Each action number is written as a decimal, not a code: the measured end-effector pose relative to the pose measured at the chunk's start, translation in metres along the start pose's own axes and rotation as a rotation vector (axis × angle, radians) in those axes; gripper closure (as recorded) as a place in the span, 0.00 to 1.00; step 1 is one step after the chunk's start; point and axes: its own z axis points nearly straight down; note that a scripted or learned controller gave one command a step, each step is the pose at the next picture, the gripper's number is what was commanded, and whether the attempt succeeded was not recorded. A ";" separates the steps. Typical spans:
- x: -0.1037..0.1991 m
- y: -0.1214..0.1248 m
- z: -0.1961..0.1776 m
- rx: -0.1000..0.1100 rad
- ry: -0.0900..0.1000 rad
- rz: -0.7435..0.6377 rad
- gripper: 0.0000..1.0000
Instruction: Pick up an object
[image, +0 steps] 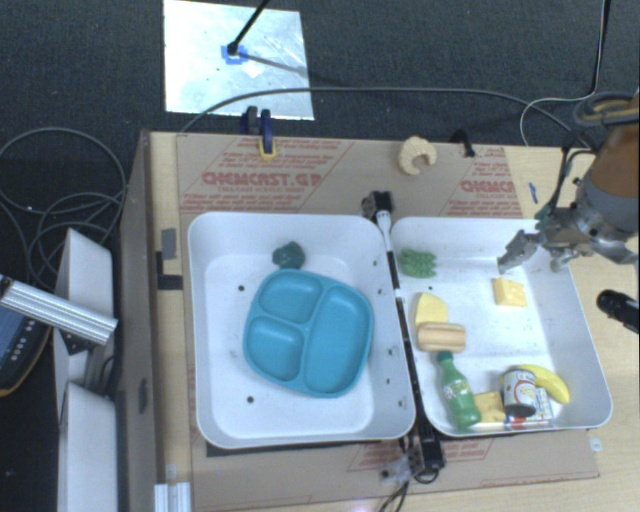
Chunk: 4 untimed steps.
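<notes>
Brown printed cardboard covers the bench (300, 175), and on it we see two shallow white bins of smooth plastic with rounded corners. The left bin (215, 300) carries a blue divided plate (308, 333), glossy and rounded, with three compartments; just beyond the plate's far edge lies a small dark green lump (289, 255).

The right bin (590, 385) holds the smaller things. A green bottle (458, 392) lies near the front wall beside the divider, cap pointing away from the front. Next to it sit a small printed can (522, 393) and a curved yellow banana (550, 383), both touching or nearly so. Near the divider we find a pale yellow wedge (431, 307) with a tan bread-like roll (441, 336) just in front of it, and a knobbly light green piece (417, 263) by the far corner. A small yellow cube-like block (510, 292) lies apart, toward the bin's far right.

The grey arm (610, 190) reaches in from the right, its gripper (532, 252) hanging over the far right part of the right bin, just beyond the yellow block. We cannot tell how far it is open; nothing shows held in it.

A beige curled object (416, 155) rests on the cardboard behind the bins.
</notes>
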 end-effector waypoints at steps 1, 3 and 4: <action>0.017 0.061 0.072 0.002 0.001 -0.002 0.00; 0.016 0.063 0.047 -0.008 -0.004 -0.009 1.00; 0.065 0.075 -0.018 -0.006 0.001 -0.003 1.00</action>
